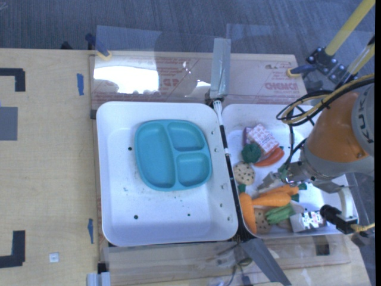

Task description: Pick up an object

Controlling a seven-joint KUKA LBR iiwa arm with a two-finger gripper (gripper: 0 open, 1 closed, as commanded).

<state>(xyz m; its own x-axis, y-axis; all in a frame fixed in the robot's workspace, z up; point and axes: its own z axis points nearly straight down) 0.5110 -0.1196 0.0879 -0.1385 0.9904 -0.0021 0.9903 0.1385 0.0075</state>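
My gripper (278, 177) hangs low in the right bin (233, 117), reaching in from the right under the grey arm with its orange band (336, 133). Directly below it lies an orange carrot (272, 198); whether they touch I cannot tell. A second orange carrot piece (246, 210) lies at the bin's left wall. Around the gripper are a beige spotted cookie (243, 173), a dark green toy (252, 152), a red pepper (272, 156) and a pink and white box (262, 137). A green vegetable (278, 214) and a white printed item (309, 220) lie at the front.
The left bin (113, 159) holds a teal divided plate (172, 154). A ridge (224, 154) separates the two bins. Black and yellow cables (309, 103) hang beside the arm. A clear sheet (155, 76) and cardboard stand behind the bins.
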